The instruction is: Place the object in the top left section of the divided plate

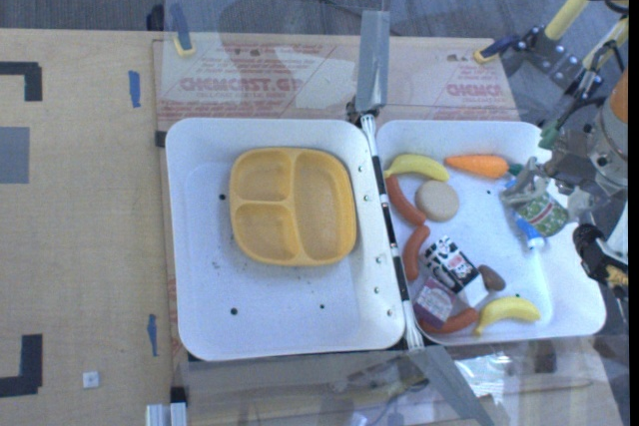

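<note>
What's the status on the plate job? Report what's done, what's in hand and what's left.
Done: nothing yet; the yellow divided plate in the left bin has nothing in its top left section. In hand: the gripper sits at the right bin's right side, above a green and white packet; a grasp can't be confirmed. Left: pick an object, carry it over, place it.

Bright, even overhead light, no hard shadows. Both white bins run near blown-out, w/ a faint soft shadow under the yellow divided plate. Mild glare on clear plastic sheet at upper left. Overall slightly soft, low-res; arm at right edge blurred.
</note>
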`<state>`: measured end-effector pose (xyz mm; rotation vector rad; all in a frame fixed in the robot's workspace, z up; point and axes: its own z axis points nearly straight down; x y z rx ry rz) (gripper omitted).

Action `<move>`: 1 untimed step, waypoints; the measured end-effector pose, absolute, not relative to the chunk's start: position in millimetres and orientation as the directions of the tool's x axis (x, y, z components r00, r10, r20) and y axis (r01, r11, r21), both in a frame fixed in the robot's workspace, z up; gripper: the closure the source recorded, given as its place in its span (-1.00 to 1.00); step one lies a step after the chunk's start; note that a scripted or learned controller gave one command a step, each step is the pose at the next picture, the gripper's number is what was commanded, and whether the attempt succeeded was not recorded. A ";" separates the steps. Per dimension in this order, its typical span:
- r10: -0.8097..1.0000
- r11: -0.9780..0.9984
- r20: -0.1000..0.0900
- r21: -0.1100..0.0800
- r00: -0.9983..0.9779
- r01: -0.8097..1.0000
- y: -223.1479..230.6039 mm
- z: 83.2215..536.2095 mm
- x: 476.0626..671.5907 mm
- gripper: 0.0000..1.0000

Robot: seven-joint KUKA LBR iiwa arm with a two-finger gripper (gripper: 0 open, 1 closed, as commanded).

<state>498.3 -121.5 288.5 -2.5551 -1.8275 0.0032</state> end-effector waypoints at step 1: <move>0.999 -0.047 0.001 -0.003 0.047 0.999 -57.4 258.2 479.3 1.00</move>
